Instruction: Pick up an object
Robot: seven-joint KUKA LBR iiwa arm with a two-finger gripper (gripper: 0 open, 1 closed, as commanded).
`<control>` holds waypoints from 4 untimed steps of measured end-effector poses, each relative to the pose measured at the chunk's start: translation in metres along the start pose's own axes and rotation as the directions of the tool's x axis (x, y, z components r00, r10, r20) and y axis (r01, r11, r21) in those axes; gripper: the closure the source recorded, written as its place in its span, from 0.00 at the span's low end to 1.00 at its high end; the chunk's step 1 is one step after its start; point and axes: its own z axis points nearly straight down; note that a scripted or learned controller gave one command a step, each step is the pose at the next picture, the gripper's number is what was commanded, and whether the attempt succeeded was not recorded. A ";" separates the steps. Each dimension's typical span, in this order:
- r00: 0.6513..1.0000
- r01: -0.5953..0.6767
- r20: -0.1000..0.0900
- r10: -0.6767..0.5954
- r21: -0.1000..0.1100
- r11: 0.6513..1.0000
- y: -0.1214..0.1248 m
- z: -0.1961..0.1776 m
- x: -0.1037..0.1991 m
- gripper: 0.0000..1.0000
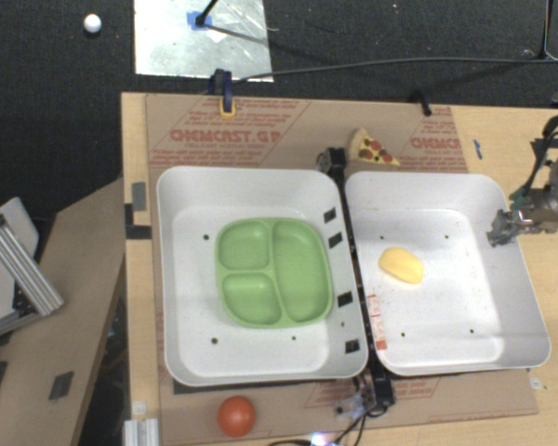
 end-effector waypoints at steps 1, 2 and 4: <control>1.000 0.002 0.000 -0.002 -0.001 1.000 0.006 -0.064 -0.003 1.00; 1.000 0.001 -0.002 -0.001 0.005 1.000 0.007 -0.067 -0.003 1.00; 1.000 0.006 -0.006 -0.006 0.007 1.000 0.011 -0.032 0.107 1.00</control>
